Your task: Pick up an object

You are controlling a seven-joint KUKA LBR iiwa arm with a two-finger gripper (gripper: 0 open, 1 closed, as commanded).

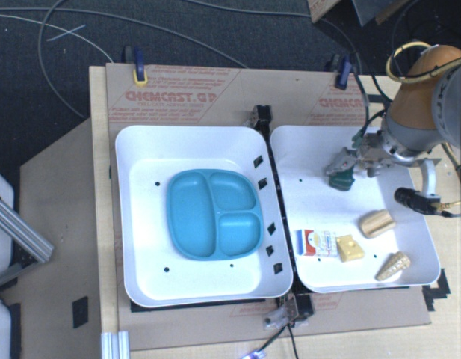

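Lying nearest the front edge of the right bin [409, 275] are a tan ridged cone-shaped piece [392, 265], a yellow cheese wedge [350, 248] touching a small white carton with red and blue print [316, 243], and just behind them a tan bread-like block [376, 223]. In the left bin [133, 200] a blue divided plate [214, 214] sits at the middle. Farther back in the right bin, the gripper [342, 176] hangs low over a dark green object [340, 179]; whether its fingers are apart or clamped cannot be told.
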